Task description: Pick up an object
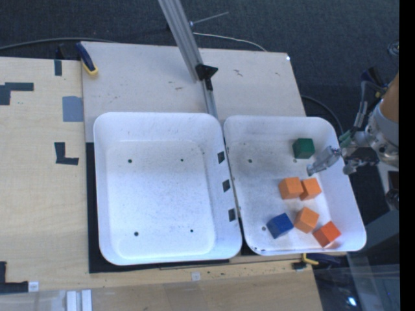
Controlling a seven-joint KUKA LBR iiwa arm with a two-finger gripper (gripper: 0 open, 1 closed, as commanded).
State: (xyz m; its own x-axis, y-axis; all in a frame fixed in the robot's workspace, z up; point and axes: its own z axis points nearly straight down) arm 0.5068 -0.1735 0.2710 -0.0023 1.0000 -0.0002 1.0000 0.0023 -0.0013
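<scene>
Over the right bin's point(295, 125) far right edge, the hand point(334, 161) hangs released, fingers spread, grasping nothing. Just beside it sits a green block point(303, 148); orange blocks point(292, 188) and a blue block point(280, 225) lie nearer.

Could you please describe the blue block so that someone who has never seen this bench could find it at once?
Look in the right-hand white bin, at its near edge. The blue block lies there at the left end of a cluster of orange blocks. It is the one blue piece in the bin.
</scene>
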